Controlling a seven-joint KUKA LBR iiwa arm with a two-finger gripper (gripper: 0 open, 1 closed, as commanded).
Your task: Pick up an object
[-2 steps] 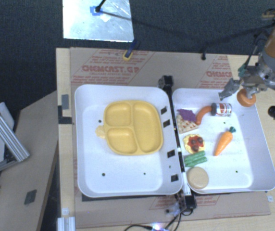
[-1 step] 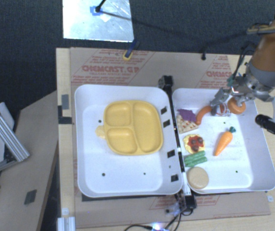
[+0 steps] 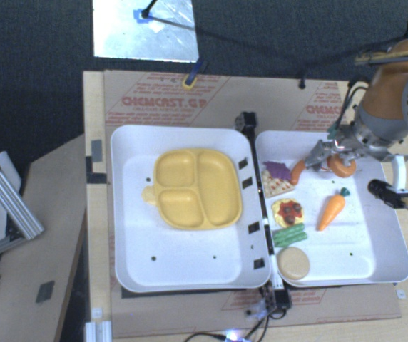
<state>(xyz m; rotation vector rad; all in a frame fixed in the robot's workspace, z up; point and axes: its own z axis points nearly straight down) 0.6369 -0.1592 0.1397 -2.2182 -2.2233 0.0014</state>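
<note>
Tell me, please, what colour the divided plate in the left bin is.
Pale yellow divided plate, seen in the camera view.

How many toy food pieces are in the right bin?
7: purple piece, waffle, pizza, green beans, round cookie, carrot, and an orange piece by the gripper, which may hide more.

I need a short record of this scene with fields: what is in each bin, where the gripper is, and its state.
left bin: yellow divided plate
right bin: carrot, green beans, round cookie, small pizza, waffle, purple piece, orange round toy
gripper: over far part of right bin, beside the orange round toy
gripper state: cannot tell
</note>
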